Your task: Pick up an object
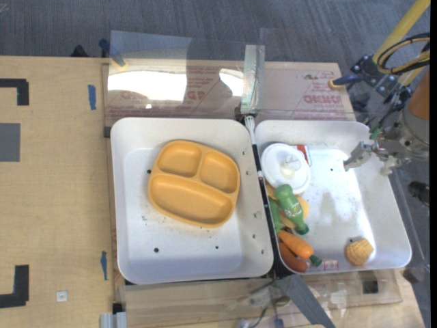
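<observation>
The right bin (382,203) holds a pile along its left wall: a white round cup (287,164) with a red piece (303,154) behind it, a green bottle (289,206) lying over something yellow, and an orange carrot (298,244) near the front. A bumpy yellow ball (359,251) lies alone at the front right. My gripper (371,161) hangs over the bin's far right corner, well apart from all of these. It is open, with nothing between its fingers.
An orange divided plate (194,182) lies in the left bin (130,251). A clear plastic wall (252,80) stands behind both bins. Yellow and black cables (399,39) hang near the arm at the upper right. The right bin's middle floor is bare white.
</observation>
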Motion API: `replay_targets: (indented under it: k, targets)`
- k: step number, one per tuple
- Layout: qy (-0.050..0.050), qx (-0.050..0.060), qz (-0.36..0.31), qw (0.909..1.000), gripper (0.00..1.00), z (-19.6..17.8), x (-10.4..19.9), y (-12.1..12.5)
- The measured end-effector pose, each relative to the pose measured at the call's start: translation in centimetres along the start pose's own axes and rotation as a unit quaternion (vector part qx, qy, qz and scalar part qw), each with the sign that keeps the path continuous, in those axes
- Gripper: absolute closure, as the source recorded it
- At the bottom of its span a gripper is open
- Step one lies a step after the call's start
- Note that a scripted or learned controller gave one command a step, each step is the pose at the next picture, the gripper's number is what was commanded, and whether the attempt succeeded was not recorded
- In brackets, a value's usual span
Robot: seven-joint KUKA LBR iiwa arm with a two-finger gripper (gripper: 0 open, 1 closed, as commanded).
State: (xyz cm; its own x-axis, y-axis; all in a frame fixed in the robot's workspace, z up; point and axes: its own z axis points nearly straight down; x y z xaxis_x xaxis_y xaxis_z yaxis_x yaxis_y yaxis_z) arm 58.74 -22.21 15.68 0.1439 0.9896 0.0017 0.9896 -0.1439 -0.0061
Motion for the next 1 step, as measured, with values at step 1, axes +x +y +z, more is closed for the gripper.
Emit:
replay_targets:
  k: [1]
  targets:
    - [0.000,-0.003,0.120,0.9927,0.00,5.88,5.37,4.63]
